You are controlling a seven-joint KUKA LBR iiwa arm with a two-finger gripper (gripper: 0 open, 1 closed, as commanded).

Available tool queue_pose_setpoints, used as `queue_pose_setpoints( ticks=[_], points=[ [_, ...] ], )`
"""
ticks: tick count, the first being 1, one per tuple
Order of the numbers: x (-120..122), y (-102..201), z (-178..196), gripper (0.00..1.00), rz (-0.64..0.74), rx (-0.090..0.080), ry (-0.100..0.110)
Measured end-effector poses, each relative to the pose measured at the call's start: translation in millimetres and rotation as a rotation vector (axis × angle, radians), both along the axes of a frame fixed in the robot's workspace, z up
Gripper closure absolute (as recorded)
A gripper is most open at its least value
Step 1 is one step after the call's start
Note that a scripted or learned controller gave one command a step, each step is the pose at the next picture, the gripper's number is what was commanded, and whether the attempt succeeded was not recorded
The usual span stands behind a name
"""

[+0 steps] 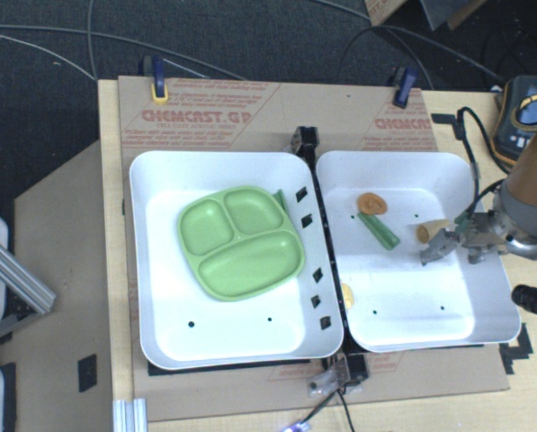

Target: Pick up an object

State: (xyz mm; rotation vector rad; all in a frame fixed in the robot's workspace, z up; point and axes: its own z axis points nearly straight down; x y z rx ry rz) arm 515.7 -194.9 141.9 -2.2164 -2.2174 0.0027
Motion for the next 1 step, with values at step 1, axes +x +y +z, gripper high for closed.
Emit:
queue_pose_setpoints(
  ticks=[1],
  points=[
    [1.2,-0.6,14.2,1.0,0.0,-0.002,-0.007]
  ],
)
